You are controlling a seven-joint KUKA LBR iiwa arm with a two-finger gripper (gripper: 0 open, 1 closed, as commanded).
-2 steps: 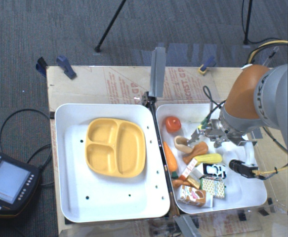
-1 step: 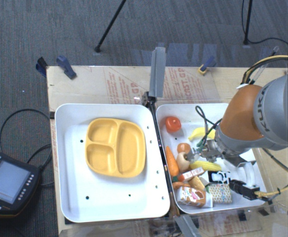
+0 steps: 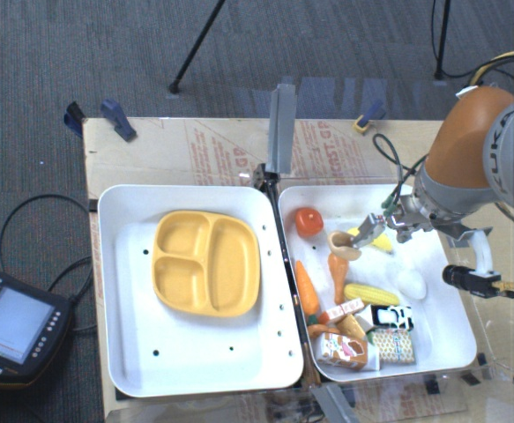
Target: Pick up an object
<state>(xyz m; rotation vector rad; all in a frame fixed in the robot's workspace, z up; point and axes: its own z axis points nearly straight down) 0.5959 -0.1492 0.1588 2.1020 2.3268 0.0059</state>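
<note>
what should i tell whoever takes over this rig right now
End effector: low over the right bin, at its upper middle; finger state unclear, nothing visibly held.
Things: tomato, carrot, corn, white egg and small cartons lie in the right bin. Yellow divided plate sits in the left bin.
Done: no pick visible.
Left: grasp and lift one object.

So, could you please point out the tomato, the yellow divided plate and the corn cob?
tomato (image 3: 309, 221), camera view, middle of its red top.
yellow divided plate (image 3: 207, 263), camera view, central divider ridge.
corn cob (image 3: 371, 294), camera view, mid-length.
</note>
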